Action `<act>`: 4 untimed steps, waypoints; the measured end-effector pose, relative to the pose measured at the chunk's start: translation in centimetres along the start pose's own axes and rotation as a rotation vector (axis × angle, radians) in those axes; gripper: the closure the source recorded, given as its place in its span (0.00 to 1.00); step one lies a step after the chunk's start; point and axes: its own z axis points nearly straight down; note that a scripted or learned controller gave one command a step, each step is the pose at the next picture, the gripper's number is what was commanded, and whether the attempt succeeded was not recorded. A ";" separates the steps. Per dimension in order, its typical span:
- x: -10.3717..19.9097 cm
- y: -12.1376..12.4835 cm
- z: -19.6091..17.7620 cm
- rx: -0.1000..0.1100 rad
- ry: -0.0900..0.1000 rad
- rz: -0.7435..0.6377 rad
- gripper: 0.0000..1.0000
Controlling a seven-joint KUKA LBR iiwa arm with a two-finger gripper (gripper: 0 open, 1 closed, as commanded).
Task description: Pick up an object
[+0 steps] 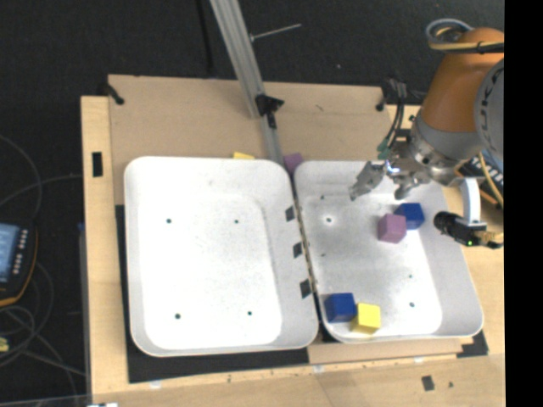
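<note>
My gripper (383, 183) hangs over the far part of the right bin (458, 312), its two fingers spread apart with nothing between them. Just below it and to the right lie a purple cube (392, 227) and a blue cube (411, 214), touching each other. Near the bin's front edge sit another blue cube (340, 305) and a yellow cube (368, 315), side by side. The gripper is above and slightly left of the purple cube, apart from it.
The left bin (136, 227) lies beside the right one. A yellow block (243, 155) and a purple block (293, 161) lie outside the bins at their far edge. A slanted metal rail (242, 49) rises from there. A black cable connector (454, 224) hangs at the right.
</note>
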 end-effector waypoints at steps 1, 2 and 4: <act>-4.7 -3.4 8.8 -0.021 -0.009 -0.004 0.00; -5.5 -2.2 9.4 -0.023 -0.010 -0.001 0.00; -7.1 -1.6 9.8 -0.003 -0.002 -0.002 0.00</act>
